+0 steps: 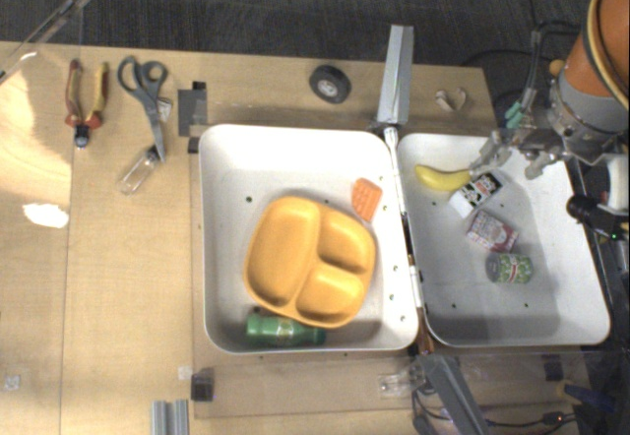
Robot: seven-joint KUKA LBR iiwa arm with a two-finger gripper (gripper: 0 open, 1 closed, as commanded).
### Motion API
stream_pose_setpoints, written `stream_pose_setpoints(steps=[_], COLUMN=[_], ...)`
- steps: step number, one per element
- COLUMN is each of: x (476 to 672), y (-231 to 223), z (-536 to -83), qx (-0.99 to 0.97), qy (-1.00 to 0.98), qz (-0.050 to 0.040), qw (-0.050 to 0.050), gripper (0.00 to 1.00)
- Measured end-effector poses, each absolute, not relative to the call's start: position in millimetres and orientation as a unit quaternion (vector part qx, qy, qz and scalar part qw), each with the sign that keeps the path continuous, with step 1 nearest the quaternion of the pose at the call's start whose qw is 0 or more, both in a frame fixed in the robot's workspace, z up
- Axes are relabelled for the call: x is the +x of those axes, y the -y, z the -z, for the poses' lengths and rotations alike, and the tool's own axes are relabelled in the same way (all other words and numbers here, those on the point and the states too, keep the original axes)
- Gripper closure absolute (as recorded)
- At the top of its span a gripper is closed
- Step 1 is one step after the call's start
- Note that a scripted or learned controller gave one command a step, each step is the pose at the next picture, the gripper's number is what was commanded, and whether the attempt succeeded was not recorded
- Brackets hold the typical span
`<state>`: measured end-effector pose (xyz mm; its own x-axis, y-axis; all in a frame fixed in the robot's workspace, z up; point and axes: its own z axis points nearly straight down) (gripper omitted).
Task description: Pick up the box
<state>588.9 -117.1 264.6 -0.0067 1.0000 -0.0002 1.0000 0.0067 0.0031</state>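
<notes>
Box lying in the right bin, just below the fingers

Box [478, 190], a small carton with black, white and red print, is lying in the upper part of the right bin [581, 320], one end touching the tip of a smooth curved yellow banana [439, 177] to its left. The fingers [516, 150] are hanging just above and to the right of it at the bin's upper edge; whether they are apart or together cannot be told, since thin metal parts and cables are crowding that spot. Nothing is showing between them. Below the box, a crinkled pink and silver packet [491, 229] is resting, and lower still a round green-patterned lid or cup [509, 269].

In the left bin [219, 226], a glossy yellow plastic tray [310, 260] with three rounded compartments is sitting tilted, an orange ridged piece [366, 197] near its upper right and a green bottle [283, 329] lying along its lower edge.

On the pale wooden surface [98, 305] at upper left, pliers [84, 100] with red handles and metal scissors [146, 93] are lying side by side, and a dark roll of tape [330, 83] is sitting above the bins.
</notes>
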Motion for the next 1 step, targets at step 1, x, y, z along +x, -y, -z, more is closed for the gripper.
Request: stream_pose_setpoints(steps=[1], x=[603.0], y=[138.4], z=[-97.3], qx=[0.663], qy=[-0.748], qz=[-0.0013], qw=[0.002], gripper=[0.00])
